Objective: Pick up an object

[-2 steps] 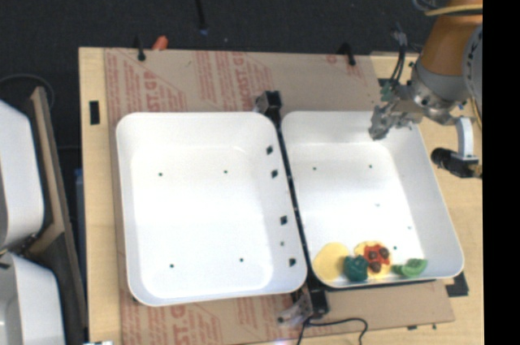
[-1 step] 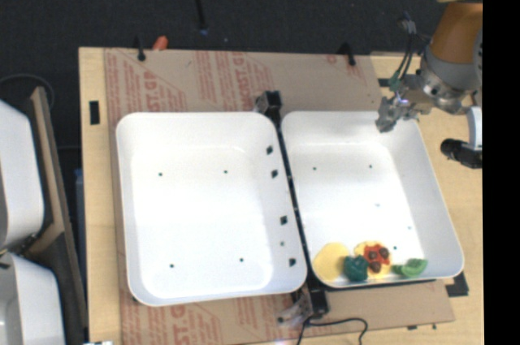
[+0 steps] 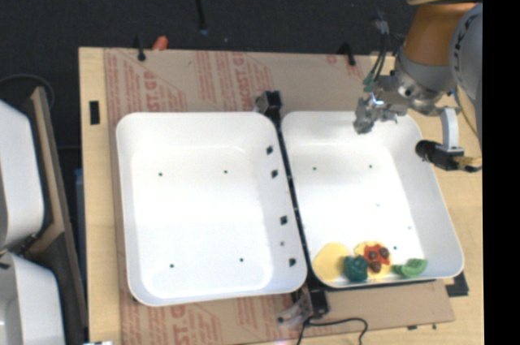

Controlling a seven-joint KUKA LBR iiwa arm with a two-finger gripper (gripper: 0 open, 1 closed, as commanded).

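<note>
Nearest the camera, along the near wall of the right bin (image 3: 422, 197), lay a tight cluster of small objects: a pale yellow disc (image 3: 328, 260), a dark teal lump (image 3: 355, 269) touching it, a red and yellow piece (image 3: 374, 255) just behind that, and a green piece (image 3: 413, 267) toward the near right corner. All sat close together, several touching. The left bin (image 3: 203, 205) sat beside it on the surface (image 3: 187, 84).

At the far edge of the right bin hung the tool (image 3: 367, 117), well apart from the cluster. Nothing was seen between its fingers; whether they stood apart or together could not be told at this size.

Judgement: the approach step was in hand, with the whole bin length to cross. Best target looked like the green piece, since it had bare floor on its left side. Descent should be straight down with the fingers spread across its narrow width, kept off the sloping wall. Risks: nudging neighbours, or closing on two pieces at once.
</note>
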